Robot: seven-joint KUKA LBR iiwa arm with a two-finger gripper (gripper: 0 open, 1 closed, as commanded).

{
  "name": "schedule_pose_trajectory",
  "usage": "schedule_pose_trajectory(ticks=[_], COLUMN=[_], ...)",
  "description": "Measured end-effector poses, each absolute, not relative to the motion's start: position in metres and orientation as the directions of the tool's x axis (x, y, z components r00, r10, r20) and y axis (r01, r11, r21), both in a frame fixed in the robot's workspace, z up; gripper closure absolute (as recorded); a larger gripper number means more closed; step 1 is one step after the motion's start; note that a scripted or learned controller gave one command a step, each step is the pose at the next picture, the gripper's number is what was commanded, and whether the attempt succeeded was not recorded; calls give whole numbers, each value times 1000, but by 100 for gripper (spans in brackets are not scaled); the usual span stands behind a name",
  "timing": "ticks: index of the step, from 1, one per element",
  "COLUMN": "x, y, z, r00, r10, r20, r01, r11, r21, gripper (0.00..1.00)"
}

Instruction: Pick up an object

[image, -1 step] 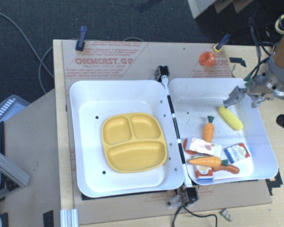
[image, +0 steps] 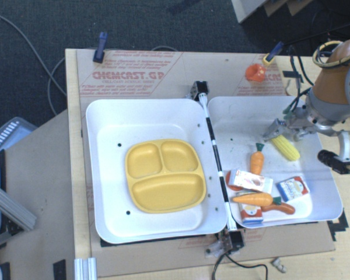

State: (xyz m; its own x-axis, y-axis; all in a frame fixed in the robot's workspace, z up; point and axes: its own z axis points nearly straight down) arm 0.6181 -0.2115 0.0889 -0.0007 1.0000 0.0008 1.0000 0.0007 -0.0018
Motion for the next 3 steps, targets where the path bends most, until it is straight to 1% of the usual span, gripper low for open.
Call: schedule_pose_trajectory(ticks=[1,2,3], x=[620,668,631], y=[-212,-128,-71], z=[101,86,186], r00=[-1,-1,-2], r10=[1000,1000,1000], r20=[-1,1,0], r01=[1000,1000,1000], r11=[1,1,2], r21=[3,3,3], gripper=[100,100,100])
